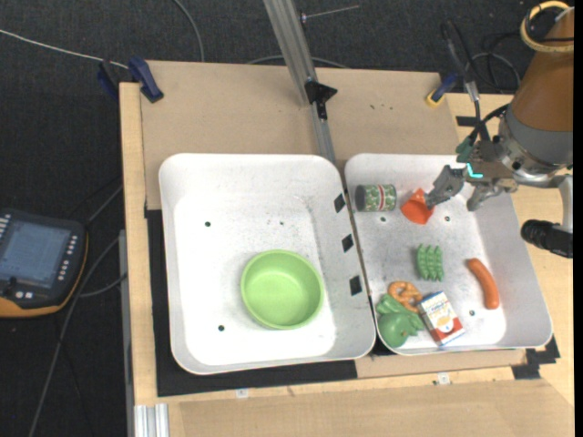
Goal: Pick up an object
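My gripper hangs over the back of the right bin, its two fingers spread open with nothing between them. The left finger's tip is right beside a small red-orange cup; I cannot tell whether they touch. Left of the cup a green can lies on its side. Further forward are a green ridged block, an orange sausage-shaped piece, an orange pretzel-like piece, a green leafy toy and a small red, white and blue box.
The left bin holds a light green bowl near its front. A metal pole slants down to the gap between the bins. Cables and blue clamps sit at the bench's back edge.
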`<state>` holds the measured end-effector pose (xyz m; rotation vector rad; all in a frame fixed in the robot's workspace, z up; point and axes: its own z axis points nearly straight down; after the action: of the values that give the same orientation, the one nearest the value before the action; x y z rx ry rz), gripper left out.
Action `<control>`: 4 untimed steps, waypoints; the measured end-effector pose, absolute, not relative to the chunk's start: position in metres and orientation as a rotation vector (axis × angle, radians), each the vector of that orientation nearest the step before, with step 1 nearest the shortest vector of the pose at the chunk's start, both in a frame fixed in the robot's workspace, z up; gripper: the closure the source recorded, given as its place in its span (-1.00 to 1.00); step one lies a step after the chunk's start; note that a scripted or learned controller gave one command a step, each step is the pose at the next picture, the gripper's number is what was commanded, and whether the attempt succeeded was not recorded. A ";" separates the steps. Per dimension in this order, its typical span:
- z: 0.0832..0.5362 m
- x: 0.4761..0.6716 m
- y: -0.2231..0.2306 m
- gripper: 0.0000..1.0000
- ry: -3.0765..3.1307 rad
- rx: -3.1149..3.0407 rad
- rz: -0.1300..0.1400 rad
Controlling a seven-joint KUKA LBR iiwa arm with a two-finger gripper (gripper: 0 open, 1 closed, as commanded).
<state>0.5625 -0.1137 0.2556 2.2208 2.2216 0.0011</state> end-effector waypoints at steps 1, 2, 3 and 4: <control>0.256 0.562 -0.114 -1.00 2.222 2.221 0.001; 0.193 0.561 -0.116 -1.00 2.224 2.224 -0.004; 0.133 0.555 -0.120 -1.00 2.224 2.224 -0.005; 0.098 0.556 -0.121 -1.00 2.217 2.219 0.003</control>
<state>0.5563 -0.1212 0.0978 2.2187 2.2173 0.0031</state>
